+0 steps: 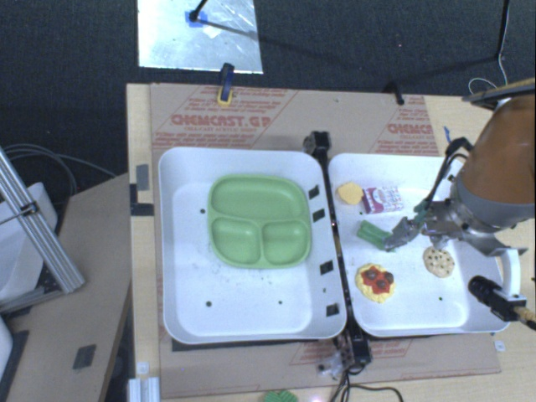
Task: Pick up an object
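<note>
The right bin (469, 312) holds several small items: a yellow piece (350, 193), a pink and white packet (382, 199), a green block (371, 232), a toy pizza (376, 281) and a cookie (438, 262). My gripper (403, 233) reaches in from the right, low over the middle of that bin. Its tip meets the right end of the green block, which lies on the bin floor. The arm's orange band and grey wrist (494, 182) hide the bin's right side.
The left bin (180, 308) carries a green divided plate (258, 222). A black divider with clips (327, 224) runs between the two bins. The cookie lies just under the wrist, and the toy pizza lies in front of the gripper.
</note>
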You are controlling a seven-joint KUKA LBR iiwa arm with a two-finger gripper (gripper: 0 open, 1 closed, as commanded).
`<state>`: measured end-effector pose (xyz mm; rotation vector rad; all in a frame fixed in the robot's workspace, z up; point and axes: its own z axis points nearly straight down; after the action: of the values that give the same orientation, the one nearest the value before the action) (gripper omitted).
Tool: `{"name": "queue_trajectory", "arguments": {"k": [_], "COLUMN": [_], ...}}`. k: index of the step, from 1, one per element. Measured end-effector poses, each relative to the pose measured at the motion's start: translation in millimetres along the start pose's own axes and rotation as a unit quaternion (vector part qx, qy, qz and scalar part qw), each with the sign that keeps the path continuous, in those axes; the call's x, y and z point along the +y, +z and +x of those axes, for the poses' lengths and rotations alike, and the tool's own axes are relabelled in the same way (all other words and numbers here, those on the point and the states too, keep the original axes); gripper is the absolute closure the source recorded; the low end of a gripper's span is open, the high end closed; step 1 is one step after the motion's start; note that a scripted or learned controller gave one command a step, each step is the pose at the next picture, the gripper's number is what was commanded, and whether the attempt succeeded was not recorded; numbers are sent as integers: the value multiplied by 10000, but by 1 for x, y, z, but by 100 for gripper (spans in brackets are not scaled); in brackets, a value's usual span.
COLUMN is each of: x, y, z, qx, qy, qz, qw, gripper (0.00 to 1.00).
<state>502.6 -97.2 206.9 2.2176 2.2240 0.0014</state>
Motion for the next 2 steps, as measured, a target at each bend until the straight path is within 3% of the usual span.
{"name": "queue_trajectory", "arguments": {"k": [1,2], "x": [-7,-6], "y": [128,112], "z": [16,15], "qx": [3,0], "qy": [5,12], "qz": [11,-10], "qw": [10000,10000], "gripper": [0,100]}}
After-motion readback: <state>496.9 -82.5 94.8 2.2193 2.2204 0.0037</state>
